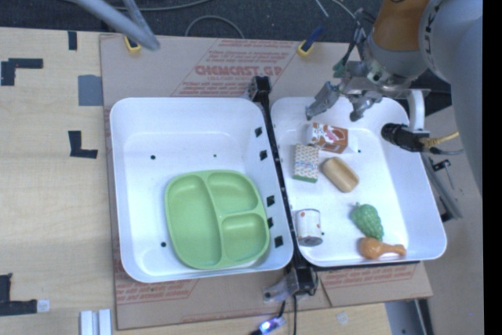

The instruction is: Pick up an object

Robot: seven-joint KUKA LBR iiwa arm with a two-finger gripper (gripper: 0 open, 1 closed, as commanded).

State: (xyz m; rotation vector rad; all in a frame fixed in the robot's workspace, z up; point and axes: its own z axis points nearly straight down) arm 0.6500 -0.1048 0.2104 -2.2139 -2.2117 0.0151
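Bread roll (pixel 340 173) between sponge (pixel 306 163), broccoli (pixel 367 220).

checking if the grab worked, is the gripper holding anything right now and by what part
Nothing is held. The gripper hangs open above the far end of the right bin, with its fingers spread and nothing between them; the small packet lies just below it.

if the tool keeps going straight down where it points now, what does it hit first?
Most likely the red-and-white packet, lying just below the open tool at the far end of the right bin. Depth is hard to judge from this slant; it could land on bare bin floor beside it.
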